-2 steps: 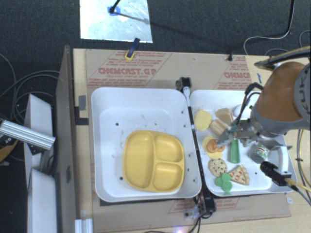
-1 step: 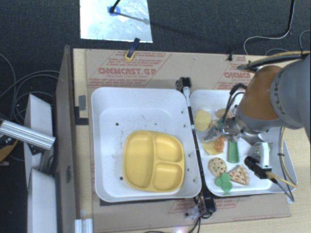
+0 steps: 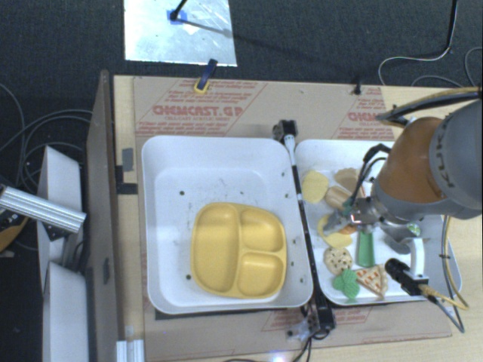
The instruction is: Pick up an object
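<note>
My gripper [image 3: 342, 221] hangs low over the left half of the right bin [image 3: 445, 228], among toy food pieces. Just left of it lie a pale yellow round piece [image 3: 315, 185] and two beige pieces [image 3: 347, 178] [image 3: 337, 196]. Directly beneath its tip lies a yellow piece [image 3: 339, 240], and I cannot tell whether they touch. Nearer the front are a long green piece [image 3: 365, 247], a spotted cookie [image 3: 339, 259], a green leafy piece [image 3: 347, 283] and a pizza slice [image 3: 371, 279]. The arm's orange band and grey body cover the bin's right half.
The left bin [image 3: 170, 172] holds a yellow divided plate [image 3: 238, 249] lying flat near its front. A ridge [image 3: 298, 202] separates the two bins. Cardboard [image 3: 219, 108] lies behind the bins, and cables run over the dark floor beyond.
</note>
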Robot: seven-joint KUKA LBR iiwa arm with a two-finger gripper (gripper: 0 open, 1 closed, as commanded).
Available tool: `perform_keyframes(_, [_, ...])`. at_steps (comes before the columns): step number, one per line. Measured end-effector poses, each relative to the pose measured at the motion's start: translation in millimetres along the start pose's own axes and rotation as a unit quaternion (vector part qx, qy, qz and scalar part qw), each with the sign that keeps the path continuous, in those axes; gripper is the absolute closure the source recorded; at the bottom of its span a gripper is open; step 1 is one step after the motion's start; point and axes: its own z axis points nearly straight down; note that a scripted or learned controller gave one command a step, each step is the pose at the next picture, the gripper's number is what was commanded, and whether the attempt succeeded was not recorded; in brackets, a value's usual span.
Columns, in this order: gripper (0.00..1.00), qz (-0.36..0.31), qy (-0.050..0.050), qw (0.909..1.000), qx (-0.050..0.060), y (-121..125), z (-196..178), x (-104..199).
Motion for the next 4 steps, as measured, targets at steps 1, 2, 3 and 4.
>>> perform_keyframes(1, [0.00,0.000,0.001,1.0000,0.003,19,1,-11])
perform_keyframes(2, [0.00,0.001,0.001,1.0000,0.006,-23,3,-21])
perform_keyframes(3, [0.00,-0.003,0.000,1.0000,0.000,60,2,-16])
perform_keyframes(4, [0.00,-0.002,0.000,1.0000,0.002,107,3,-22])
